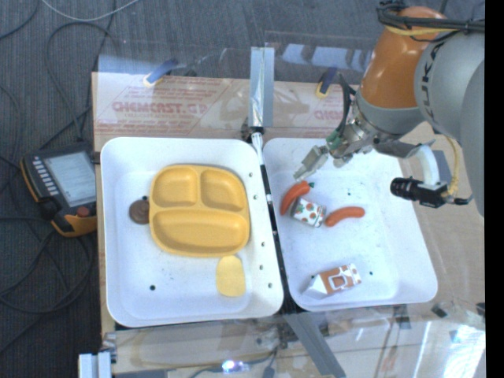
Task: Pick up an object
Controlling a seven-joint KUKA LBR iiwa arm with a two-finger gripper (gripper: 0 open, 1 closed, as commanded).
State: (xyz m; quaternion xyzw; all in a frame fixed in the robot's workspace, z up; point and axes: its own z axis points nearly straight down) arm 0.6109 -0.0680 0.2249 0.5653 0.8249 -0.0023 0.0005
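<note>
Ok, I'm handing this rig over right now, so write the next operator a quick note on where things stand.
Gripper: above the right bin, near its upper left, holding nothing; finger state unclear.
Right bin: red carrot touching a small patterned carton, sausage beside them, milk carton near the front.
Left bin: yellow divided tray, brown disc, yellow slice.
Done: nothing picked yet.
Left: grasp and lift one object.

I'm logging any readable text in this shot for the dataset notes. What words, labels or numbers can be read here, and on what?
"CHEMCAST": faint red print on the brown protective sheet behind the left bin; what follows it is too blurred to read.
Similar red print on the sheet behind the right bin: unreadable.
Small carton: orange and white print, too small to read.
Handheld pendant screen: unreadable.
</note>
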